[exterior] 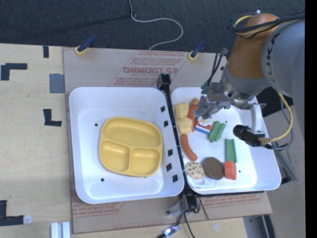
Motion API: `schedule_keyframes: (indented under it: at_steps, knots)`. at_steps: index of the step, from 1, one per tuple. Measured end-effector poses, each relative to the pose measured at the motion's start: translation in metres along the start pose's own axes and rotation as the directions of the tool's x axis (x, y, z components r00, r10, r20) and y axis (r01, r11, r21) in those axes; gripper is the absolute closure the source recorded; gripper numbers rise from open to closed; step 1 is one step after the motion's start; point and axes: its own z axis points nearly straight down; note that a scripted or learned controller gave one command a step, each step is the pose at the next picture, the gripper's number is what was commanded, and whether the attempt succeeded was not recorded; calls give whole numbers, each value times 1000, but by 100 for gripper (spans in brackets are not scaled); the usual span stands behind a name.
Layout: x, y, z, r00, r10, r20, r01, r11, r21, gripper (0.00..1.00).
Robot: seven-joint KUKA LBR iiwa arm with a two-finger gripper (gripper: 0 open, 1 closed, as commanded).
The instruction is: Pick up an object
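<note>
My gripper [204,114] hangs over the upper left part of the right bin [257,180], just above a cluster of toy food. Under and beside it lie yellow cheese-like pieces [182,117], an orange piece [192,112] and a small red, white and blue item [201,129]. Further down the bin lie a green bean pod [216,131], a sausage [188,147], a carrot [230,157], a brown patty [213,167] and a cookie [195,170]. No object is visibly held.
The left bin [84,133] holds a yellow divided plate [131,146]. A black divider [171,133] runs between the bins. The arm's grey body and orange band [255,38] fill the upper right. A white cable [153,26] lies on the dark floor behind.
</note>
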Motion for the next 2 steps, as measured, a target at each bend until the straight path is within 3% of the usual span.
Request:
schedule_keyframes:
  at_steps: [1,2]
  knots:
    - [-4,5,4,1000,0,1,0,1000,1,100]
    - [11,7,16,1000,-1,1,1,1000,2,100]
